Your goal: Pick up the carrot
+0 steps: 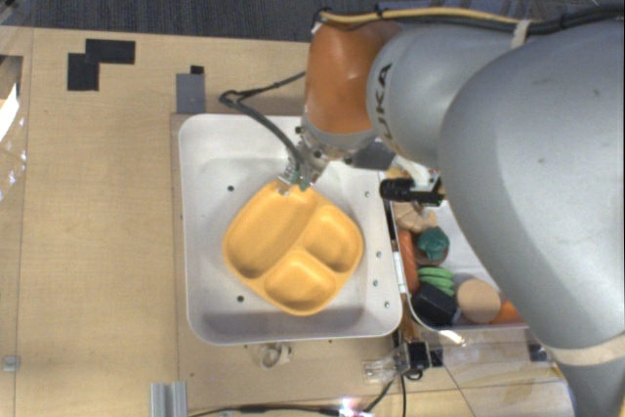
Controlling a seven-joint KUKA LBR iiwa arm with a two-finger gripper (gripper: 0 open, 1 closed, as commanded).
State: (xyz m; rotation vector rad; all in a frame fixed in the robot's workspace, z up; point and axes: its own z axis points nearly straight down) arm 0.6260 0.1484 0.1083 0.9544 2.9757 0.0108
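Observation:
The carrot (407, 261) is a thin orange strip lying along the left wall of the right bin (402, 293), partly hidden by the things beside it. My gripper (300, 173) hangs over the left bin (200, 210), at the far edge of a yellow divided plate (293, 247). It is well to the left of the carrot and above it in the view. Nothing shows in its grasp. The grey arm and its orange band cover most of the right bin.
Next to the carrot lie a dark green round thing (433, 244), a light green piece (437, 279), a black object (436, 306), a beige ball (478, 300) and a small orange item (506, 312). The yellow plate takes up the middle of the left bin.

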